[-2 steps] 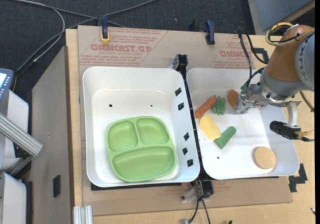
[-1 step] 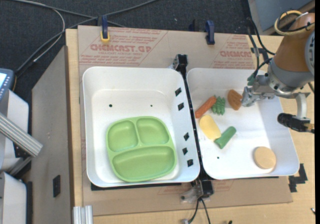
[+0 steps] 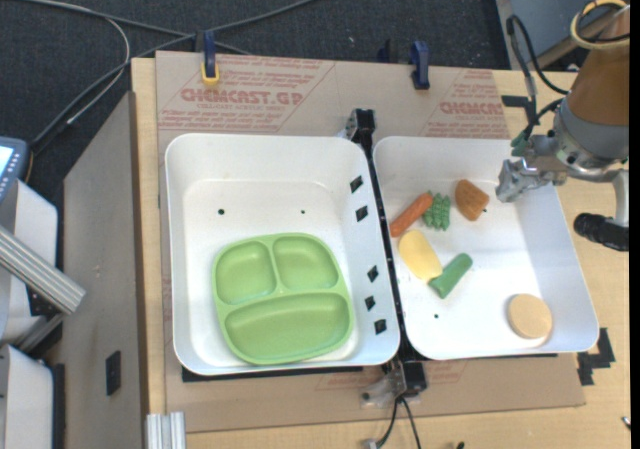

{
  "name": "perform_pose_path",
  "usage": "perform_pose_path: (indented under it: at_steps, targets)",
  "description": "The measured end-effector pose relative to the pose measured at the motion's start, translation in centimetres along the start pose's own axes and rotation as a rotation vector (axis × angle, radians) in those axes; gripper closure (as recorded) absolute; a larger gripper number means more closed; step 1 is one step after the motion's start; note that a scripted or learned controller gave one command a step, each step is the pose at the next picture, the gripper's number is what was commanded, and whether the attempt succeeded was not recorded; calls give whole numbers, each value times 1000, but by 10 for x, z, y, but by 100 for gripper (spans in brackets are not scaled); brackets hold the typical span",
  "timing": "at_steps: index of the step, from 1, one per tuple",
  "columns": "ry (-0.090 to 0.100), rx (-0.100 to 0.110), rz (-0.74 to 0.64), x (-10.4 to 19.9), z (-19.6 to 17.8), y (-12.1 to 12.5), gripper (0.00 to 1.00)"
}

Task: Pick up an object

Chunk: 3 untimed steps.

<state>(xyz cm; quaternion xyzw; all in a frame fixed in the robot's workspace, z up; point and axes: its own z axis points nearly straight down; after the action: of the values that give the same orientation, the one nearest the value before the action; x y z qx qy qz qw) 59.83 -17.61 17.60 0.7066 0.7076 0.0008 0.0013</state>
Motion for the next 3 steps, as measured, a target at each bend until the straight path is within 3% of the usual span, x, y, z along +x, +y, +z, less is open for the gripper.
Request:
perform_pose_path:
  at_steps: [1, 3]
  targets:
    - [0, 0, -2, 9, -46, 2, 100]
    - [5, 9, -5, 124, -54, -37, 100]
